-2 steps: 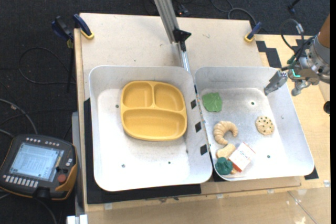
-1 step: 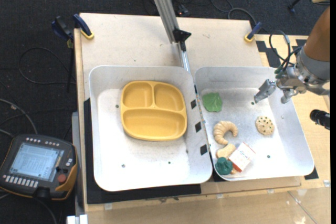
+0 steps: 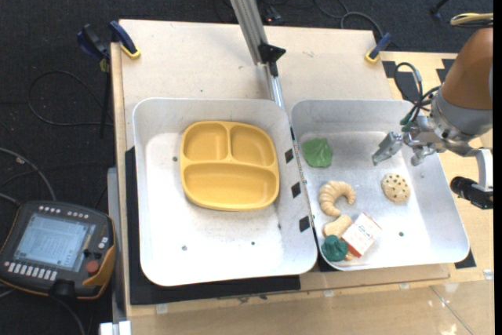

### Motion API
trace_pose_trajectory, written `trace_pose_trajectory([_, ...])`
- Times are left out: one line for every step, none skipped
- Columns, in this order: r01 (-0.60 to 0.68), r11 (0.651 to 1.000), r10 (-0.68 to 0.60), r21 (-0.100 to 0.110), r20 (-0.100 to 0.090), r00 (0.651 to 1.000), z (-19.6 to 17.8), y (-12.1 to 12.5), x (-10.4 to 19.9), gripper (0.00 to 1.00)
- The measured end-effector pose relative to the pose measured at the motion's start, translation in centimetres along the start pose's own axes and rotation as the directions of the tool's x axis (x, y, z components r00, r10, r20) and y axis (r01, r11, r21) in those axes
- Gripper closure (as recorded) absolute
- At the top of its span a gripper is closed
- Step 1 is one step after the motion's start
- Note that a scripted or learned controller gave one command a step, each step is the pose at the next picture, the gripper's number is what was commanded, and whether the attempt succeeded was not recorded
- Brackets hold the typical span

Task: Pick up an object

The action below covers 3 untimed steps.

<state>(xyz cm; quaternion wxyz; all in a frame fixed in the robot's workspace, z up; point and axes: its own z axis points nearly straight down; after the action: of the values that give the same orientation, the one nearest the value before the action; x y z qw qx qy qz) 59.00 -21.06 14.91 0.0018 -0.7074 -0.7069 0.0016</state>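
**Hovering over the right bin, nothing picked yet**

Reaching in from the right, the arm (image 3: 469, 82) has its gripper (image 3: 400, 148) above the right bin (image 3: 439, 227), fingers spread apart w/ nothing between them. Nearest thing is the cookie (image 3: 395, 187), lying just below and a bit toward the near edge. Other candidates in that bin: green leaf (image 3: 318, 152) near the divider side, croissant (image 3: 337, 196) in the middle, small red-and-white box (image 3: 361, 235) close to the near rim, and a dark green piece (image 3: 335, 249) touching the box's left side.

Left bin (image 3: 157, 247) holds a yellow tray (image 3: 230, 166) w/ three compartments, nothing in them.

Progress, as I judge it: early. No item lifted, no contact yet. Left to do: line up over one item (cookie looks likeliest), come down, close, lift.
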Motion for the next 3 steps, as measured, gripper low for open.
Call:
trace_pose_trajectory([0.001, 1.0, -0.001, -0.001, 0.0, 1.0, 5.4, 0.0, 0.1, 0.0])
trace_pose_trajectory([0.001, 1.0, -0.001, -0.007, 0.002, 1.0, 4.0, 0.1, 0.0, 1.0])
trace_pose_trajectory([0.004, 1.0, -0.004, -0.011, 0.002, 1.0, -1.5, 0.3, 1.1, 1.0])
